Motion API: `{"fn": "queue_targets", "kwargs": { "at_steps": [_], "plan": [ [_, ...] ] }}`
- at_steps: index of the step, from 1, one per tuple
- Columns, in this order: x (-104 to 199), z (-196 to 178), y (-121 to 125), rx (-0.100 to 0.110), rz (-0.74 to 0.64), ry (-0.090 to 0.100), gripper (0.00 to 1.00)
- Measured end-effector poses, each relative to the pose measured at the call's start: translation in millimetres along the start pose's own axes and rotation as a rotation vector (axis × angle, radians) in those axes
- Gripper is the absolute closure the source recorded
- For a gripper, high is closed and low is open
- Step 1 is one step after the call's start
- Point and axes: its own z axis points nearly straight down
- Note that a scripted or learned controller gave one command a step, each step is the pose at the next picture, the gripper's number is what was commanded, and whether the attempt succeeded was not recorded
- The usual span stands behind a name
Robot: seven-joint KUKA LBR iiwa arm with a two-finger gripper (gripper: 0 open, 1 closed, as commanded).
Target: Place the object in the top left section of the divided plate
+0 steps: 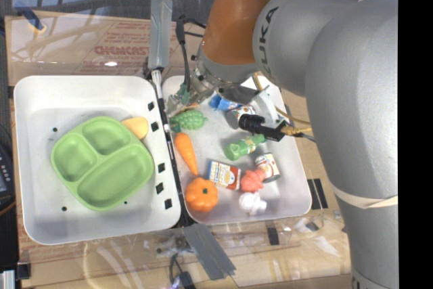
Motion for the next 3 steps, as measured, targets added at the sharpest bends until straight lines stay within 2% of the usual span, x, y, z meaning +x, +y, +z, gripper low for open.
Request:
{"fn": "queue_targets", "kwargs": {
  "at_steps": [1,2,3],
  "plan": [
    [71,-42,99,-0.005,0.473,-0.001,1.00],
    [83,-12,107,0.002,0.407,0.000,1.00],
    [84,-117,108,-0.005,0.638,-0.001,1.00]
  ]
}}
